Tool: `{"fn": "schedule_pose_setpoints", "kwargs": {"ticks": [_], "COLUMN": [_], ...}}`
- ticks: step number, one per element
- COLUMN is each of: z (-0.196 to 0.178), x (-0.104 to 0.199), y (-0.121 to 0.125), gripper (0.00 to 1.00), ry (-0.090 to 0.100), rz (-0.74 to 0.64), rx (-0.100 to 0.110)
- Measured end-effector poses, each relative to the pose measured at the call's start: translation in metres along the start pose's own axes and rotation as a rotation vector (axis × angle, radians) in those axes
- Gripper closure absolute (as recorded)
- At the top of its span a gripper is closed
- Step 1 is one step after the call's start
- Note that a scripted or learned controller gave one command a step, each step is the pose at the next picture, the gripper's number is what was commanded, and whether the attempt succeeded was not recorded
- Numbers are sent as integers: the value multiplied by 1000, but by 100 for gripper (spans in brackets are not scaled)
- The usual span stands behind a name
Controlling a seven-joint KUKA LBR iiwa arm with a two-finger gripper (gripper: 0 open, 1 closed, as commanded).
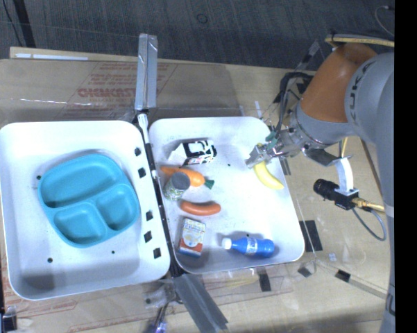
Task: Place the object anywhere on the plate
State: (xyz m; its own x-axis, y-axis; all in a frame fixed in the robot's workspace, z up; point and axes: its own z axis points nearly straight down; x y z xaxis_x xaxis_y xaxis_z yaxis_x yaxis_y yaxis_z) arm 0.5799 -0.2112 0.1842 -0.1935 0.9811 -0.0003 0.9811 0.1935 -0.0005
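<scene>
Setting: 1 brown counter carrying 2 shallow white bins side by side, dark floor beyond. Gripper: reaching in from the right over the upper right corner of the right bin; its tip sits at the upper end of 1 yellow banana, touching or nearly so; whether the fingers are parted or clenched, or grasping the banana, cannot be told at this size. The banana lies on the bin floor near the right wall, likely the object picked for the move, judging from the gripper's position. Outward, same bin: 1 black-and-white toy car at the top centre; 1 orange carrot and 1 clear cup or jar crowded against the left wall; 1 sausage below them; 1 small juice carton at the lower left; 1 blue bottle on its side along the bottom. Left bin: 1 blue plate with 3 compartments, well apart from the banana, so the carry must cross the divider between bins.
</scene>
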Motion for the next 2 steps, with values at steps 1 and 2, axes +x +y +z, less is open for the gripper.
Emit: {"fn": "schedule_pose_setpoints", "kwargs": {"ticks": [1,2], "z": [-38,-7], "x": [85,206], "y": [4,17], "gripper": [100,100], "ry": [2,1], "rz": [-136,-196], "rx": [2,2]}}
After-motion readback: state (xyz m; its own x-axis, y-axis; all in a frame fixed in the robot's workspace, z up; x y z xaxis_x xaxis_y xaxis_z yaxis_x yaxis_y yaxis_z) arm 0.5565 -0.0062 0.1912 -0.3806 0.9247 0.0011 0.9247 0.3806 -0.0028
